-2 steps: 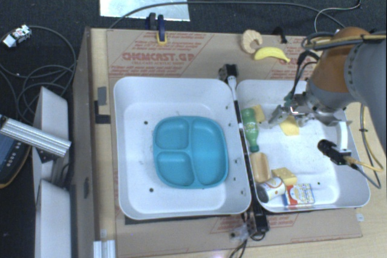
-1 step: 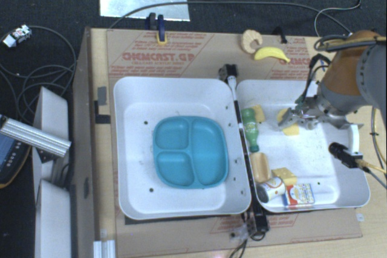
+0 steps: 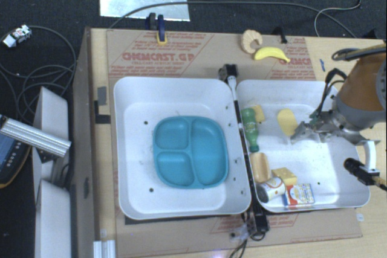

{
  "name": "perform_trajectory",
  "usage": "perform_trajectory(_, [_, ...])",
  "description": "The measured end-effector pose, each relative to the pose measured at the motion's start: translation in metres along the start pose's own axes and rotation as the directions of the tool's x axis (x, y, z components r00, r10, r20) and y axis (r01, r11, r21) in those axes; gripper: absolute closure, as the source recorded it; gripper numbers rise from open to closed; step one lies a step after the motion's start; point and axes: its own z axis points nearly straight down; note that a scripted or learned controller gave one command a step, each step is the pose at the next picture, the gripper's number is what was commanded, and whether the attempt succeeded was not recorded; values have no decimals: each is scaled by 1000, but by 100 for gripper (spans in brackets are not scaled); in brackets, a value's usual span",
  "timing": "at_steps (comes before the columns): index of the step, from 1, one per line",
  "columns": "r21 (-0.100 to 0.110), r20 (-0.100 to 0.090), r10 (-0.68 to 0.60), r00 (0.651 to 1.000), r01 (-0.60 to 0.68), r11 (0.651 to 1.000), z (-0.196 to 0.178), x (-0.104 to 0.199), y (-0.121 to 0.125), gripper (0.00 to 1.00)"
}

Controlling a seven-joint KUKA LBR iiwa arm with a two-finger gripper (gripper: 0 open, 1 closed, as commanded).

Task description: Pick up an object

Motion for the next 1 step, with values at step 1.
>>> perform_trajectory(1, [-3, -2, -4, 1000, 4, 1000, -19, 48, 59, 0])
